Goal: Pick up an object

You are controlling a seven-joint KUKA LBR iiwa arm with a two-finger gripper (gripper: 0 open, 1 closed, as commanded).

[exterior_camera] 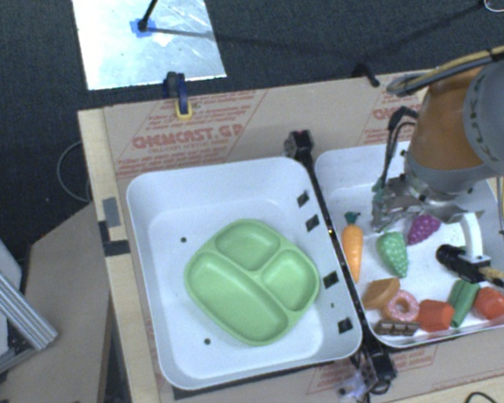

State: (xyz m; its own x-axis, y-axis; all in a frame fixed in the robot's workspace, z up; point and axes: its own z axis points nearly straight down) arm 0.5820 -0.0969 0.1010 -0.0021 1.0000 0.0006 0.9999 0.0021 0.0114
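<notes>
Over the right white bin (351, 170), the gripper (388, 212) hangs just above the green plastic strawberry (393, 254) and orange toy carrot (354, 251), jaw opening indiscernible, nothing evidently grasped; pick-up judged outstanding.

Desk (220, 120): carries two bins side by side, their inner walls touching along the middle.

Left bin (155, 220): holds a divided plate (250, 281), lying near its centre.

Right bin (351, 170): holds toy foods crowded toward its front edge.
- Carrot (353, 248): against the left wall, lengthwise.
- Strawberry (393, 253): just right of the carrot.
- Grapes (422, 228): right of the strawberry, slightly behind it.
- Croissant (379, 292): in front of the carrot.
- Doughnut (402, 307): touching the croissant, at the front edge.
- Tomato (491, 302): front right corner.

Arm (468, 128): over the right bin's rear half, reaching in from the desk's right edge.
</notes>
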